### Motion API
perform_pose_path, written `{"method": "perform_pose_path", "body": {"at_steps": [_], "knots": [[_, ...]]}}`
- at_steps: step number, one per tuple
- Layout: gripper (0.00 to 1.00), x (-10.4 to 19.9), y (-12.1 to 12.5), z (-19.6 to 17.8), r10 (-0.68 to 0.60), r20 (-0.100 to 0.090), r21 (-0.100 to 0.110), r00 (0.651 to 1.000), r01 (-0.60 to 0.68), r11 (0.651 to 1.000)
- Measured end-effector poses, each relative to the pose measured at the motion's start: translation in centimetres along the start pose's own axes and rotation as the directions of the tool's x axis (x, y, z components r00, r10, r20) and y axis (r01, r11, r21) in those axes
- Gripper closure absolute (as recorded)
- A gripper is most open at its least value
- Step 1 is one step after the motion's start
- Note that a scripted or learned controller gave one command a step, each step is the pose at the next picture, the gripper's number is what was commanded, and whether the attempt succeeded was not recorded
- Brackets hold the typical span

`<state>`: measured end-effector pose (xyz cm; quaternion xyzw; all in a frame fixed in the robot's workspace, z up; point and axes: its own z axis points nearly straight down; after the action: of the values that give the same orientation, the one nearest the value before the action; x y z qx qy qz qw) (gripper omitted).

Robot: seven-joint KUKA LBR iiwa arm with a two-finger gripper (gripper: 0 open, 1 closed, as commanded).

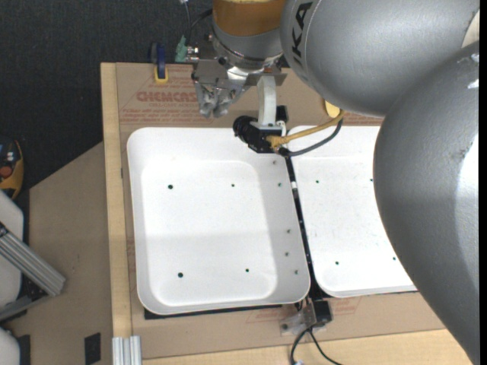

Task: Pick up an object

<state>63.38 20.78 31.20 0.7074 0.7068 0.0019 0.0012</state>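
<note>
Gripper (215, 101) above left bin's (152, 204) far rim, jaws near closed with nothing between them; no pick yet.

One fixed camera looks down at a slant on both bins (137, 204), arm (396, 52) looming close at right
</note>
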Motion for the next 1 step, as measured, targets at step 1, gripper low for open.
{"method": "perform_pose_path", "body": {"at_steps": [1], "knots": [[1.0,1.76,2.05,4.82,-0.003,0.002,0.007,1.0,0.003,1.0]]}}
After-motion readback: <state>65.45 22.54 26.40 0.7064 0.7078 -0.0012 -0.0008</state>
